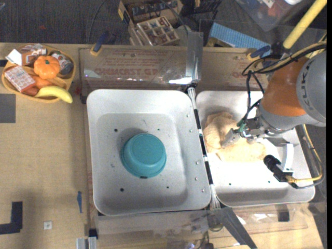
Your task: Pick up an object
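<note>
Overhead, the arm [290, 95] is reaching in from the right, and its jaws [232, 137] are sitting low in the right bin [259, 183], touching a pale, crumpled cloth [220, 128] that is lying against that bin's left wall; whether the jaws are released or clenched cannot be told. A teal bowl [144, 155] is resting upside down in the left bin [104, 113]. A dish of toy food [37, 74] is sitting on the bench [36, 160], far left.
</note>
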`<state>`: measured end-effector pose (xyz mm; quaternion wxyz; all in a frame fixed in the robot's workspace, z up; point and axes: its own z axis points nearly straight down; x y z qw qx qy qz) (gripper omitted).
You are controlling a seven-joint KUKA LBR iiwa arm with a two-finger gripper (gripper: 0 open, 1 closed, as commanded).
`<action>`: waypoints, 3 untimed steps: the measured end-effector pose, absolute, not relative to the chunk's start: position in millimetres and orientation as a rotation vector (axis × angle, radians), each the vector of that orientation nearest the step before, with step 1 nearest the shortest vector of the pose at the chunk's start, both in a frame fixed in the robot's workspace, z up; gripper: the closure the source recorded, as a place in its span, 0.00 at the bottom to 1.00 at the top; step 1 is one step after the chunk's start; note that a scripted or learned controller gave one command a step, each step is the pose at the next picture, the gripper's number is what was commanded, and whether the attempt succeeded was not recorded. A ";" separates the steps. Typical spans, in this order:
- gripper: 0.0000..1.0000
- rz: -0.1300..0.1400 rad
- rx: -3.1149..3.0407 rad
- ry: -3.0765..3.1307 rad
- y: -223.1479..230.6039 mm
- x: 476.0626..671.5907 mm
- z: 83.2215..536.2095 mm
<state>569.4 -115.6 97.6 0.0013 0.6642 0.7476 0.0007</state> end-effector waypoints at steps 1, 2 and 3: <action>0.00 0.011 2.004 2.402 -99.3 591.6 91.7; 1.00 0.018 2.006 2.398 -99.2 592.8 102.0; 0.00 0.017 2.006 2.398 -99.7 592.7 102.0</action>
